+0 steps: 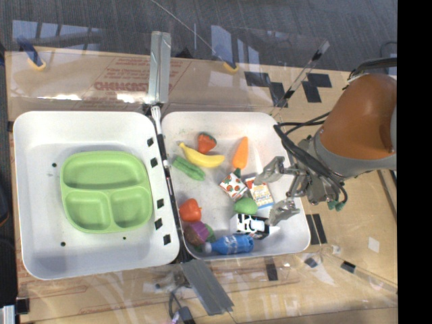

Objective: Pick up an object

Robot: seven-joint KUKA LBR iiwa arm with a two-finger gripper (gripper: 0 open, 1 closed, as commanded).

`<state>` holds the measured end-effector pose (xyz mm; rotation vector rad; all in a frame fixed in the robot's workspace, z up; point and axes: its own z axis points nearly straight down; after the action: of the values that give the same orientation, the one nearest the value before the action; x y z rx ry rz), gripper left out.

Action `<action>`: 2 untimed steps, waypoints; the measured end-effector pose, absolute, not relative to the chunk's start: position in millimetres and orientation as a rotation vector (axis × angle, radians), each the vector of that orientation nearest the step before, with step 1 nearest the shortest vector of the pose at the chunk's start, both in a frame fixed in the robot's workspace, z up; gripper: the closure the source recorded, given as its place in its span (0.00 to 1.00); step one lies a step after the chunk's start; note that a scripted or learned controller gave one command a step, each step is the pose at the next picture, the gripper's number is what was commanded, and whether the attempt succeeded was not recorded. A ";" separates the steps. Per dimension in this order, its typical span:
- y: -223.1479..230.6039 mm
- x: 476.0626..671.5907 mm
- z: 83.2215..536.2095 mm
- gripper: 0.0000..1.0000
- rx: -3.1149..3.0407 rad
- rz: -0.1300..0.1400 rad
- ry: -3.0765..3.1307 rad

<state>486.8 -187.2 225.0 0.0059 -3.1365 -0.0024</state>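
Jaws [278,189] spread wide apart, clamped on nothing, poised over the right bin's [223,121] right side. Upper finger [272,168] near the right wall; lower finger [284,212] just above a black-and-white toy [252,226] by the front right corner. Between and just left of them, a small carton [262,196] and a green piece [246,206]. Further left, a red-and-white box [233,186], a carrot [240,152], a banana [201,157], a strawberry [206,142] and a green pod [188,168]. Along the front wall, a blue bottle [229,244], a purple item [198,233] and a red pepper [190,210], crowded tight. Open floor mostly toward the back wall. Left bin [40,133] with a green divided tray [106,191], bare margin all round. Both bins flush together on the counter [351,248].
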 end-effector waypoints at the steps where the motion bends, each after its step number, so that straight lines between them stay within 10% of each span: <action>1: -174.9 502.4 107.6 0.00 0.109 -0.001 -3.140; 2: -157.4 557.9 90.6 0.00 0.085 -0.002 -3.139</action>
<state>557.9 -157.4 90.6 0.0854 -3.1393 -0.0017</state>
